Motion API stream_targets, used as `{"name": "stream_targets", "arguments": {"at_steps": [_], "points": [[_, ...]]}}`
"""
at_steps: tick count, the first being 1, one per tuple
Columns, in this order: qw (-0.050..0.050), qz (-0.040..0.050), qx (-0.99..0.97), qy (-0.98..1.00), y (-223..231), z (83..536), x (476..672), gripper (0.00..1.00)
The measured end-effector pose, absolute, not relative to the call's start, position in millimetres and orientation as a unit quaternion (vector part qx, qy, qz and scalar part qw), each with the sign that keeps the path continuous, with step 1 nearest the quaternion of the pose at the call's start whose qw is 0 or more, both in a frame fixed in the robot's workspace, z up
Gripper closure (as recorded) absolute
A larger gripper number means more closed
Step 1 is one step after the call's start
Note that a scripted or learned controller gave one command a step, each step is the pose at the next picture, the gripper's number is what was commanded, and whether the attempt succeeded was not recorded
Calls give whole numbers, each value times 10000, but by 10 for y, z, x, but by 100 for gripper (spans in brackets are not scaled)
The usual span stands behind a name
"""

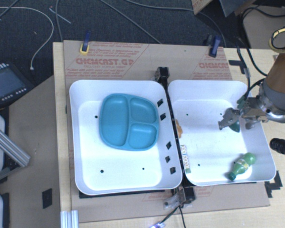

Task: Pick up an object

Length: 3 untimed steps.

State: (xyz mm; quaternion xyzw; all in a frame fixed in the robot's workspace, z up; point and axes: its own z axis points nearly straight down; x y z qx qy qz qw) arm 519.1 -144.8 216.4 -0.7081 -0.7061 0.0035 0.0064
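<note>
Evidently, nothing is seen gripped between the spread fingers of the gripper (229, 123), so it is best lowered squarely over the green bottle (241, 166) lying just below it in the right bin (199, 91), well before the blue plate (128, 122) far leftward.

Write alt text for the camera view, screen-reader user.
The arm's end effector hangs over the right bin near its far right side, with a green bottle lying apart from it in that bin's near right corner. The left bin holds a blue divided plate, and small flat items lie along the right bin's left wall.
</note>
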Motion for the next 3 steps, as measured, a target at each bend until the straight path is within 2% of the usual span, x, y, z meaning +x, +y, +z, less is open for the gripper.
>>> {"name": "stream_targets", "arguments": {"at_steps": [1,3], "points": [[11,-1,-7069,-7073,-1446,2226,5219,0],[39,14,-7072,-7070,-1438,1161,5067,0]]}}
